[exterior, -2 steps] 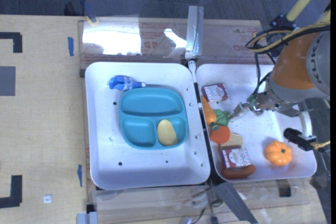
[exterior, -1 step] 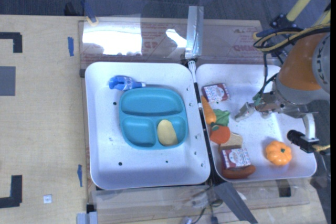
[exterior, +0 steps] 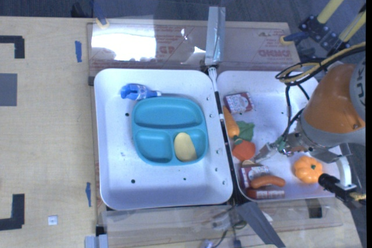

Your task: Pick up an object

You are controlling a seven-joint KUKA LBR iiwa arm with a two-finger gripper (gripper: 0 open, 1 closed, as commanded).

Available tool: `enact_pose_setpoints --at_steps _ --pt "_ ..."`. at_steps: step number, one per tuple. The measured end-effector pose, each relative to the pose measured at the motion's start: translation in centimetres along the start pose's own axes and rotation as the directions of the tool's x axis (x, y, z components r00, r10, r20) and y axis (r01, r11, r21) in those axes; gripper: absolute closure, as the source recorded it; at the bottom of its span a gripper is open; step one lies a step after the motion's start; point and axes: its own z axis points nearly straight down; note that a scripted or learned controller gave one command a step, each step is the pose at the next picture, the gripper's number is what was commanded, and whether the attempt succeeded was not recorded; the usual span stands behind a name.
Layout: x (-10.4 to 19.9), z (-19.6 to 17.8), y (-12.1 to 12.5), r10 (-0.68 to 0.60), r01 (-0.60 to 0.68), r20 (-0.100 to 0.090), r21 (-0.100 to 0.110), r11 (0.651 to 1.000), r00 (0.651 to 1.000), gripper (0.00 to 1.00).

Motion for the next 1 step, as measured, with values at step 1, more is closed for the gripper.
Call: enact_pose_setpoints --at_steps 1 --pt "1.67 0.06 5.02 0.195 -0.195 0.003 0.0 0.981 0.981 0.0"
